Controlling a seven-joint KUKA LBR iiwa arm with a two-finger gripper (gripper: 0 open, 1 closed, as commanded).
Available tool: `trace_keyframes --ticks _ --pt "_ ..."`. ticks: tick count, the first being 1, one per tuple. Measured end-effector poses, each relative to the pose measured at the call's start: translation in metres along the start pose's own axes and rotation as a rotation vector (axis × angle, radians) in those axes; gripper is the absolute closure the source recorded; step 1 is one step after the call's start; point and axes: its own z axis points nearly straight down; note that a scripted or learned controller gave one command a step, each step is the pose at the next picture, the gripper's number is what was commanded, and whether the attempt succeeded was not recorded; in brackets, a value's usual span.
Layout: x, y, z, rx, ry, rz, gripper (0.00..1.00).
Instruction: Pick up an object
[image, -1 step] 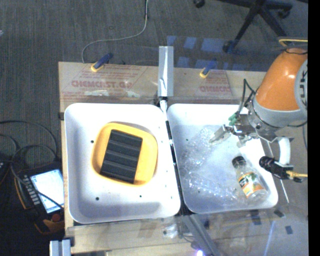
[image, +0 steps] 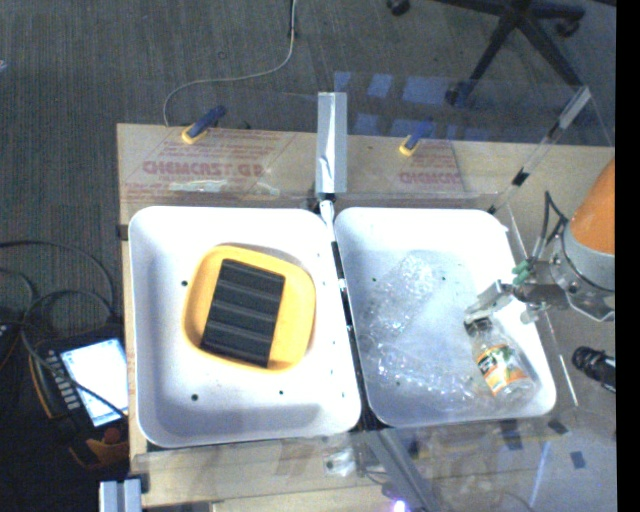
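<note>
A small clear bottle (image: 500, 364) with an orange and green label lies near the front right corner of the right bin (image: 440, 225). My gripper (image: 483, 311) reaches in from the right and hovers just above the bottle's cap end, close to it; I cannot tell whether they touch. A crumpled clear plastic bag (image: 408, 318) is spread over the middle of the same bin. In the left bin (image: 160, 300) rests a yellow rounded block (image: 298, 300) with a black ribbed pad (image: 243, 311) on top.
A metal divider post (image: 331, 150) stands behind the seam between the bins. Two yellow and blue clamps (image: 203, 123) hold the board at the back. Cables and a tablet (image: 90, 375) lie on the floor at the left.
</note>
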Motion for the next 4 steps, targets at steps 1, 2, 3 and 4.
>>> trace_keyframes --ticks 1,2,3,4 --pt "0.002 0.001 -0.009 0.0 0.003 -0.004 1.0" --pt "0.002 0.001 -0.009 0.0 0.003 -0.004 0.0" --pt "-0.001 -0.013 0.119 -0.006 0.0 -0.005 0.0" --pt "0.0 -0.012 0.111 -0.005 0.002 -0.007 1.0"
